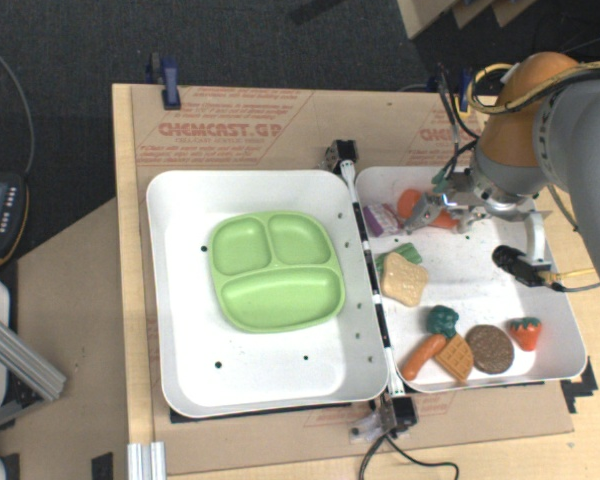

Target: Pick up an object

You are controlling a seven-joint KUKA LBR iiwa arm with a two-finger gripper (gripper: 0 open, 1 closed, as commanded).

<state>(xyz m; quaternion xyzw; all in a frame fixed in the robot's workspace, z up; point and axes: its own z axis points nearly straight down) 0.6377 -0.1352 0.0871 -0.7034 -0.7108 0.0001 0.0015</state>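
Hovering low over the far end of the right shallow white bin (565,353), grey arm's two-finger gripper (442,211), just beside a small orange-red toy piece (410,203) and a purple wrapper (380,218); cannot tell how open. Lying nearer in the same bin: beige bread slice (403,281), dark green broccoli (442,319), orange carrot (422,356), waffle-like cracker (457,358), brown round cookie (491,348), red strawberry (526,334). Sitting in the left white bin (180,268), well apart: green three-compartment plastic plate (275,270).

Evenly and brightly lit from above, with soft, short shadows under the green plate (276,271). White bins (180,358) near overexposed, little surface detail left. Slight shine on the orange band (525,78). Mildly soft and grainy overall; dark floor (70,28) murky.
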